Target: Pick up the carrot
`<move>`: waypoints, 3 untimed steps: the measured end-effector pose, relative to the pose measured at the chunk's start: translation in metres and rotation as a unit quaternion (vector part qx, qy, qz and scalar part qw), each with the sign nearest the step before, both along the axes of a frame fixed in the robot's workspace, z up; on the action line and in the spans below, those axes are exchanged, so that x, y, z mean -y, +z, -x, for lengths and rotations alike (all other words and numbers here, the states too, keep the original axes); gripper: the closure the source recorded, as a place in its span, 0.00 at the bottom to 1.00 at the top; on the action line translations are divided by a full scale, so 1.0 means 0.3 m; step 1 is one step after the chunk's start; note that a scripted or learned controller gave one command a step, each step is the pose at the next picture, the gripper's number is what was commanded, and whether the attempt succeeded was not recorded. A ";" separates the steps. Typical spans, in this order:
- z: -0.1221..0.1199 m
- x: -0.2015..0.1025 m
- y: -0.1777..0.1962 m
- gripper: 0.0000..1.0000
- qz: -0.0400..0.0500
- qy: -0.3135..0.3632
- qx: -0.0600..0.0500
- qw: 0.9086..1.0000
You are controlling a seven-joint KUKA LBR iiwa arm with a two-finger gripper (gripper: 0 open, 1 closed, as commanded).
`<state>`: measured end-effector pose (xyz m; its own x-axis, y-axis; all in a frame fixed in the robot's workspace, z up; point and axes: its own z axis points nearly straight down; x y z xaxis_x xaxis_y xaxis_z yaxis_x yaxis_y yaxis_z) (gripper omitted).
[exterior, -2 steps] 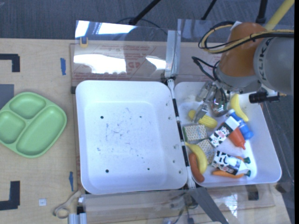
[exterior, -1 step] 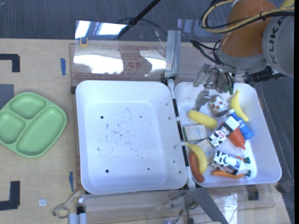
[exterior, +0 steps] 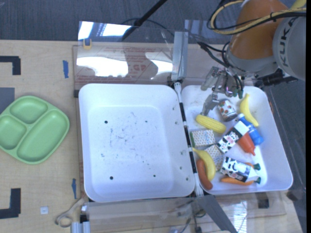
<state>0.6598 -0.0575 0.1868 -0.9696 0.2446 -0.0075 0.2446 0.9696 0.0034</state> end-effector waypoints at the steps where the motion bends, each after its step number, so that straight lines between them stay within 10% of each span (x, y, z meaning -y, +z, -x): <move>1: 0.000 0.000 0.000 0.00 0.000 0.000 0.000 1.000; 3: 0.000 0.000 0.000 0.00 0.000 0.000 0.000 1.000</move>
